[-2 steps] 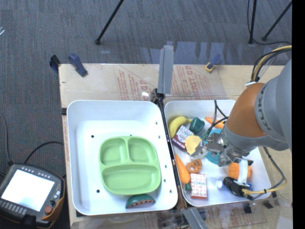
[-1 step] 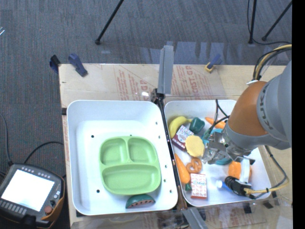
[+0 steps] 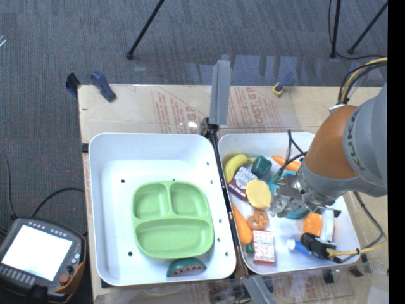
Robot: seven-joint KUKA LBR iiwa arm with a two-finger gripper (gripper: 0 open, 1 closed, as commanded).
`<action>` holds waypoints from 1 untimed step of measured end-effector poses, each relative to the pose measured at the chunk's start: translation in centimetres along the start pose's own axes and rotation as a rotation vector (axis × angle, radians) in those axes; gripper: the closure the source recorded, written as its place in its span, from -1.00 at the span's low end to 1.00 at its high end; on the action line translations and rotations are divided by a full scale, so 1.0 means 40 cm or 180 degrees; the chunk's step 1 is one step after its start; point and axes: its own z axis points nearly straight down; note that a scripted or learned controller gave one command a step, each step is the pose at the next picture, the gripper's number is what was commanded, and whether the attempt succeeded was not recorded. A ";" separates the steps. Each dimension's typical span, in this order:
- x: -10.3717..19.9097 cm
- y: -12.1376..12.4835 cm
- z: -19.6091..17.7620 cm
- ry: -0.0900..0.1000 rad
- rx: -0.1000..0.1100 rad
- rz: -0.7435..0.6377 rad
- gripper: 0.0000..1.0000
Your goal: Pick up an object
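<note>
Watermelon slice nearest; pincer state unclear, above upright carrot.

Right white bin is packed, not much room to get down in there. Along its left wall a yellow banana, a dark snack packet and an orange carrot run in a line, with a round yellow slice, a brown pretzel and a red-and-white carton crowding the middle. The grey arm with its orange band covers the right half.

Left white bin is way roomier: a green divided plate sits in the centre and a watermelon-slice toy lies at the front edge, with bare floor along the back and left. The wooden table behind the bins is open, apart from a grey upright post between them.
</note>
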 end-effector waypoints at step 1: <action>0.000 0.000 0.001 0.0000 0.0002 0.0001 -1.00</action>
